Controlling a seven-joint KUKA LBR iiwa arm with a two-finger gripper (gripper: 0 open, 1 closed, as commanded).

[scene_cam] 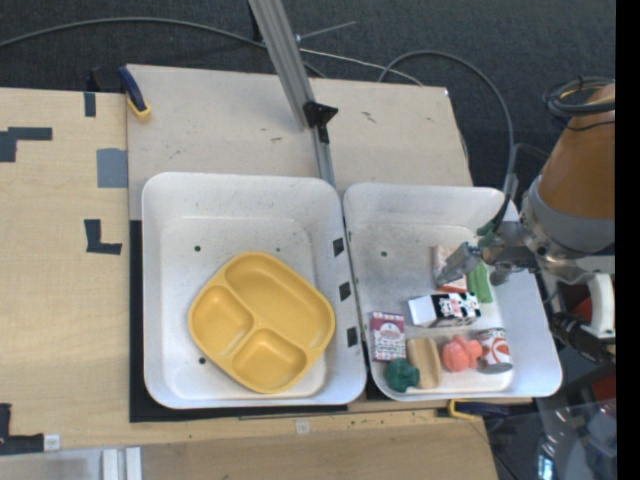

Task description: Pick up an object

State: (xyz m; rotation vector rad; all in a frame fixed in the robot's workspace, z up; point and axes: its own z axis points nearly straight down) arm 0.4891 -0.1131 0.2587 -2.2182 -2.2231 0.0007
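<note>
Hand low over the right bin, at the upper edge of a cluster of small objects; fingers blurred, open or closed impossible to tell. Nearest candidates: black-and-white carton and green stick, just beside the hand. Best to centre on 1 item, descend straight, avoid nudging neighbours. Also crowded near: maroon packet, tan block, soft-looking orange lump, green knobbly piece. Left bin: glossy yellow 3-compartment tray, smooth rigid plastic.
</note>
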